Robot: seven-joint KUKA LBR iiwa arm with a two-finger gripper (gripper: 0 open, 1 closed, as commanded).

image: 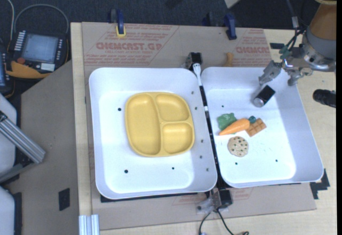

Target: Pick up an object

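My gripper (289, 70) hangs over the far right part of the right bin (283, 167), at the end of the grey arm with the orange band. Nothing shows in its grasp. In the middle of that bin lie an orange carrot (233, 127), a green leafy toy (225, 120) touching the carrot's left end, and a brown waffle-like piece (256, 126) at its right end. A round chocolate-chip cookie (238, 146) lies just in front of them. The gripper is up and to the right of this group, well apart from it.
The left bin (107, 159) holds a yellow divided plate (158, 123) with three compartments. The bins' raised rims meet along the middle. Clamps and cardboard border the bins at the back. A small screen device sits off the bench at far left.
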